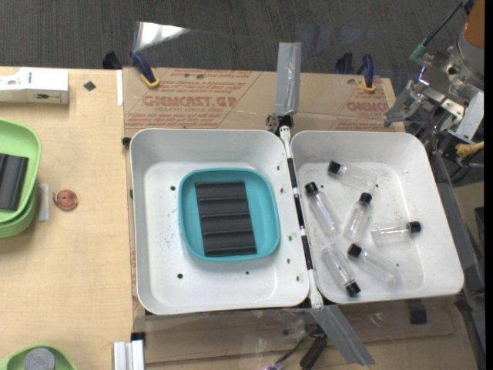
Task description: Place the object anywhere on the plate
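Observation:
A teal square plate [189, 206] lies in the left white bin [154, 276] and carries a black ridged insert [224, 217]. Several clear tubes with black caps lie scattered in the right bin [431, 276]; one tube [320, 206] lies near the divider, another [357, 215] sits mid-bin, and a third [393, 231] points right. My gripper [417, 103] hangs at the upper right, above and beyond the right bin's far right corner, well away from the tubes and the plate. I see nothing in it.
Cardboard [200, 95] lies behind the bins, held by clamps [144, 69]. On the wooden bench at left are a green dish [23, 199], a white box [35, 87] and a small red disc [66, 200]. Cables and brackets crowd the right side.

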{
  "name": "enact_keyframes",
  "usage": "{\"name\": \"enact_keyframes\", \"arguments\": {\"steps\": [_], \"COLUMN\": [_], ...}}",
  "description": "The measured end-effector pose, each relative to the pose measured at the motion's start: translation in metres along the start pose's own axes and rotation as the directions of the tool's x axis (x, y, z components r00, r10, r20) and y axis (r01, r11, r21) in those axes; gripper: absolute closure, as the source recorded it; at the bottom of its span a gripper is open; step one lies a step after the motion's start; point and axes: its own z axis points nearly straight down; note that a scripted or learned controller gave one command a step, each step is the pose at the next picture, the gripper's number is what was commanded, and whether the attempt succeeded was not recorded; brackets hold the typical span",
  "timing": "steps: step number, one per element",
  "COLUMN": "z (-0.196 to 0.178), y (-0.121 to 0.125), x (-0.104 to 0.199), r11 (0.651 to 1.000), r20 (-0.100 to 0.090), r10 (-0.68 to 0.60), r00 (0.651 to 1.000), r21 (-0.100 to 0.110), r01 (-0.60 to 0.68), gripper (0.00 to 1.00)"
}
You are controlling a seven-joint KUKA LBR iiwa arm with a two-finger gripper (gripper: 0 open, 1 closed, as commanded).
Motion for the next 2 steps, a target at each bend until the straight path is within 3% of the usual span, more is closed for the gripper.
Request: {"name": "enact_keyframes", "arguments": {"steps": [1,2], "z": [-0.072,-0.071], "y": [0.068,0.128], "x": [0.0,-0.044], "r11": [0.999,0.97], "r20": [0.0,0.0], "r10": [0.049,0.243], "r00": [0.999,0.97], "r21": [0.0,0.001], "r01": [-0.049,-0.243], "gripper": [0.0,0.0]}}
